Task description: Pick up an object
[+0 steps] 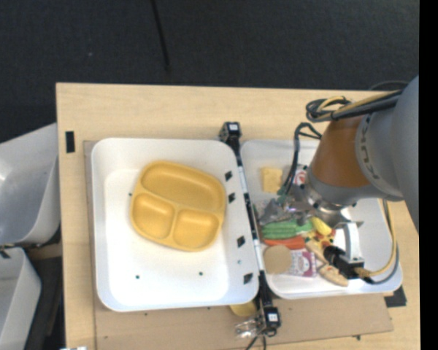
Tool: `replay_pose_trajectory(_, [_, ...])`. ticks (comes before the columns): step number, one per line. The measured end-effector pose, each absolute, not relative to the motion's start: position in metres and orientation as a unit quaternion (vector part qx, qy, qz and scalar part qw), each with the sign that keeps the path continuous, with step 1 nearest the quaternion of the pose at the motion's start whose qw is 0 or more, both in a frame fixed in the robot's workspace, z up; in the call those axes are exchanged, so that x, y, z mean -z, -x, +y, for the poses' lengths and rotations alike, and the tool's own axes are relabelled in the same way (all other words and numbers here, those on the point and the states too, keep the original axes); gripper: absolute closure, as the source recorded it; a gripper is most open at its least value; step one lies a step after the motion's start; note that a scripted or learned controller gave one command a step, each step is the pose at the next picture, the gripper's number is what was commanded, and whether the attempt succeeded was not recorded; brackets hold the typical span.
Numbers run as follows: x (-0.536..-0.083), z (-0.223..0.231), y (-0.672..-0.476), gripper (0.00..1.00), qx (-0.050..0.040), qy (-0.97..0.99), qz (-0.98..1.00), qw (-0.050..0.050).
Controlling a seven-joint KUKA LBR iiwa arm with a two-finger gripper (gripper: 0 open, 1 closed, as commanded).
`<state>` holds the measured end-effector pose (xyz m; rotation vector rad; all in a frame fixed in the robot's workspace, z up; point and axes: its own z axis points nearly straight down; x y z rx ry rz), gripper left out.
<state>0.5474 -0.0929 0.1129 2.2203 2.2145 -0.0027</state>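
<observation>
Two shallow white bins sit side by side on a pale wooden bench [153, 108]. The left bin [109, 268], in the middle of the frame, holds one thing: a yellow plastic divided plate [177, 205] with rounded corners and three smooth compartments, lying flat toward the bin's upper half.

The right bin [390, 265] holds a crowded heap of small things in its lower left part. A pale yellow block [271, 179] lies apart near the upper left corner. Below it a green elongated piece [285, 230] lies crosswise, touching a red piece [298, 243] and a small yellow piece [320, 227]. A tan rounded disc [276, 259] rests by the dividing wall, with a pink and white packet [304, 264] just beside it.

The grey arm with its orange band [339, 155] reaches in from the right, and the gripper [296, 208] is down among the heap just above the green piece. Whether its jaws are spread or pressed together cannot be told; nothing shows between them.
</observation>
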Motion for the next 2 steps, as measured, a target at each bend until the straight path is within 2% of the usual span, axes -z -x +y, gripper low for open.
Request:
replay_pose_trajectory(1, [-0.126, -0.09, -0.548, 1.0, -0.0015, -0.709, 0.705, 0.002])
replay_pose_trajectory(2, [-0.207, -0.015, -0.588, 1.0, -0.0046, -0.703, 0.711, 0.003])
